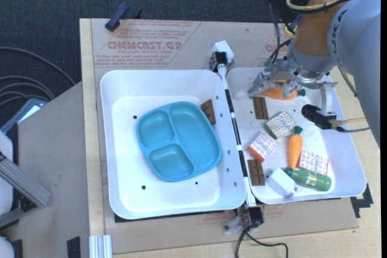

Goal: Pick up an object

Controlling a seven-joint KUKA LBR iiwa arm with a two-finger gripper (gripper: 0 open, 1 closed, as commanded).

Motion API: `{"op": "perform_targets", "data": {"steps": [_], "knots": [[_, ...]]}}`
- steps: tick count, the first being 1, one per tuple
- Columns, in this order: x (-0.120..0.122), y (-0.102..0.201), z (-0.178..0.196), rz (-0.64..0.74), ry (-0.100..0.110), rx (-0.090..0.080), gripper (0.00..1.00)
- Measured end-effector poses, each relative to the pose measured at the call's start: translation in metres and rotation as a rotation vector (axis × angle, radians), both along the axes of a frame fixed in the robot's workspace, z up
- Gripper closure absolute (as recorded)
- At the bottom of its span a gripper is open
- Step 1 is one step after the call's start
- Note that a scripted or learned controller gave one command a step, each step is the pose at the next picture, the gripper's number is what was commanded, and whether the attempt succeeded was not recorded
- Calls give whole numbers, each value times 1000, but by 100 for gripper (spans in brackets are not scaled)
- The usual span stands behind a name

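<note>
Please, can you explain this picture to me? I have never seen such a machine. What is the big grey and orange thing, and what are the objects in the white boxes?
One camera looks down on a bench. The robot arm reaches in from the right; its gripper hangs over an orange object in the right bin. I cannot tell if it holds anything. That bin also holds a toy carrot, a green bottle and small packets. The left bin holds a blue divided plate.

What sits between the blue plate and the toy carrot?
In the camera view, between the blue plate and the carrot runs the two bins' shared rim, then a small red-and-white packet in the right bin.
</note>
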State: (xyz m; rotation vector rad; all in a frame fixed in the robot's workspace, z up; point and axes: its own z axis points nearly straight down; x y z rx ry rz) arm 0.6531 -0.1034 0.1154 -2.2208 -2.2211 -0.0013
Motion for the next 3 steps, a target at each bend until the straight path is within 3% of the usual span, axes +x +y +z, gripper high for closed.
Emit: {"op": "perform_targets", "data": {"steps": [1,2,3], "knots": [[-86,5,-27,-1,-7,-3,0],[3,-19,-33,-3,15,1,0],[3,-19,-22,-3,15,-1,100]]}}
